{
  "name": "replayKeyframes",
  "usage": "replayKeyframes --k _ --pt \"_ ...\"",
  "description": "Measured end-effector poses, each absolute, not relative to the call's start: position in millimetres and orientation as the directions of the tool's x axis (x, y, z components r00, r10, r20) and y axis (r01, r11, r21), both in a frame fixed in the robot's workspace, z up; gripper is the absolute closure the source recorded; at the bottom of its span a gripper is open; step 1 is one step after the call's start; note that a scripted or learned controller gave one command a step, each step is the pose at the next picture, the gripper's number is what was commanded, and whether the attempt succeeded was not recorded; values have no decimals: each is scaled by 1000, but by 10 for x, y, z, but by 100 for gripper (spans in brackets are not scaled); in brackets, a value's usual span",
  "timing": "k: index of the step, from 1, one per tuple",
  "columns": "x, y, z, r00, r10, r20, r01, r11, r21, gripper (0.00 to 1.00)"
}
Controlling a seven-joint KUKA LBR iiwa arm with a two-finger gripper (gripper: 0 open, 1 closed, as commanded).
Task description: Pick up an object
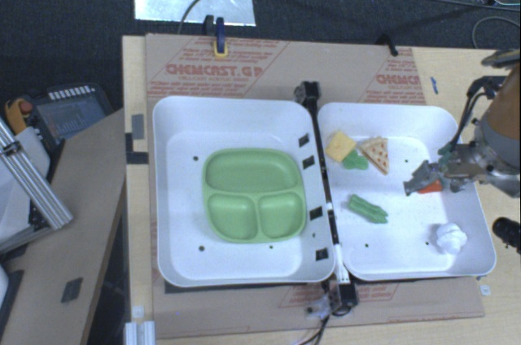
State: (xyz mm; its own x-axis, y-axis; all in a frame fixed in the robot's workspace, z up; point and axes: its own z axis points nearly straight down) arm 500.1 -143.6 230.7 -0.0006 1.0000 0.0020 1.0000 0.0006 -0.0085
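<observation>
My gripper [417, 181] is low over the right side of the right bin [407, 258], reaching in from the right. A small orange-red object [432, 187] shows just beneath the gripper's body, partly hidden by it; I cannot tell whether it is gripped. Left of the gripper lie a tan triangular wedge [377, 153], a yellow block [340, 146] and a small green piece [355, 162] touching the block. A green pod [368, 209] lies near the bin's middle. A white crumpled object [449, 237] sits in the near right corner.
The left bin [175, 172] holds a green three-compartment plate [251, 194]. A black divider strip [319, 181] runs between the bins. The arm's body [498, 148] and cables hang over the right bin's right rim. Cardboard lies under both bins.
</observation>
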Motion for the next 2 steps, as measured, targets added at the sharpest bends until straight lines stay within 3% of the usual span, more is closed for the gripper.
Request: replayKeyframes --k 1,2 --pt "5024 -1433 2353 -3 1000 0 1000 3 1 0" --pt "5079 -1404 1917 -1 1000 1 1000 1 -2 0"
